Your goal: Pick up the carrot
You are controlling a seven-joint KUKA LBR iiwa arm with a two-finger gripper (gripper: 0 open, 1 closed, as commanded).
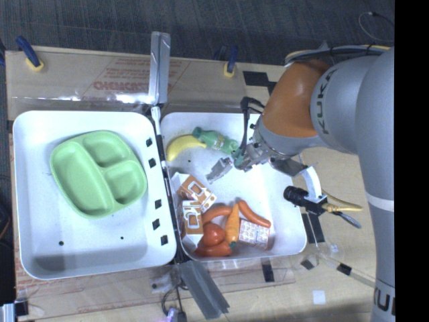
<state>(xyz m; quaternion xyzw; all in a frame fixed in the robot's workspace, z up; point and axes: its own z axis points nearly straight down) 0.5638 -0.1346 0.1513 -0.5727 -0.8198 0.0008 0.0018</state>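
The carrot [232,225] is a short orange piece lying almost upright in the picture, at the front of the right bin [289,237]. It sits between a red tomato-like toy [213,236] and a small printed box [255,234]. My gripper [222,167] hangs over the middle of the right bin, pointing left, well behind the carrot and apart from it. Nothing shows in its grasp.
Around the carrot lie an orange sausage [253,212], another orange piece [214,214] and two brown-and-white boxes [196,192]. A banana [181,146] and a green bottle [214,139] sit at the bin's back. The left bin [40,247] holds a green divided plate [99,172].
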